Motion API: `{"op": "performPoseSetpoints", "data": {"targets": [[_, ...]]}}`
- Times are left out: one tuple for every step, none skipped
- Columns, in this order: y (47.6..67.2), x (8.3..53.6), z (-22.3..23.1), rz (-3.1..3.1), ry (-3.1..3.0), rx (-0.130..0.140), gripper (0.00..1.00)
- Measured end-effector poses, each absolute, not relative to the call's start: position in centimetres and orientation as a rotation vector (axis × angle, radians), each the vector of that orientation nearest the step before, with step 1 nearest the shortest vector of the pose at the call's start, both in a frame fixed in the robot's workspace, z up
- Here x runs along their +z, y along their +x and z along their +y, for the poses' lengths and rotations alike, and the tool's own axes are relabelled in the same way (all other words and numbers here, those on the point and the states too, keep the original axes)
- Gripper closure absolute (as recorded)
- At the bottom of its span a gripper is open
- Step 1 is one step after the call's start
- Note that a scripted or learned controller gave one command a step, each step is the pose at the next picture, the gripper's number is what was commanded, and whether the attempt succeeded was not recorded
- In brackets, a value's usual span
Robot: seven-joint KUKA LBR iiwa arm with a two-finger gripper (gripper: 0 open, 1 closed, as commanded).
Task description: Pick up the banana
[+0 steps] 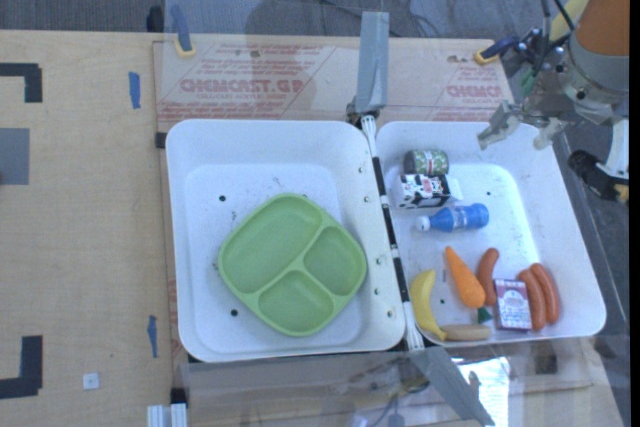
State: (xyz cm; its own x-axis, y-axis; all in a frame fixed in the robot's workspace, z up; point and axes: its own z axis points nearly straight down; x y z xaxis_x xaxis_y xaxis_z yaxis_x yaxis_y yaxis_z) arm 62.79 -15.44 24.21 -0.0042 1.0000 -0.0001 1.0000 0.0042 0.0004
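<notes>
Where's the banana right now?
The banana lies in the right bin, at its near left corner by the divider, just left of the carrot.

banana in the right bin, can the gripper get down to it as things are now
Probably yes. The banana lies uncovered by the bin's left wall, the carrot close beside it. The gripper hovers over the far corner.

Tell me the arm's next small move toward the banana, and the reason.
Probably swing the gripper toward the near left corner of the right bin and stop above the banana. The gripper hangs over the bin's far rim with nothing between its open fingers, while the banana lies by the divider, beside the carrot.
</notes>
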Motion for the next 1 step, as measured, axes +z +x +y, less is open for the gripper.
{"op": "performPoseSetpoints", "data": {"targets": [[62.39,16.90,-15.03,2.002,2.424,-0.001,0.00]]}}
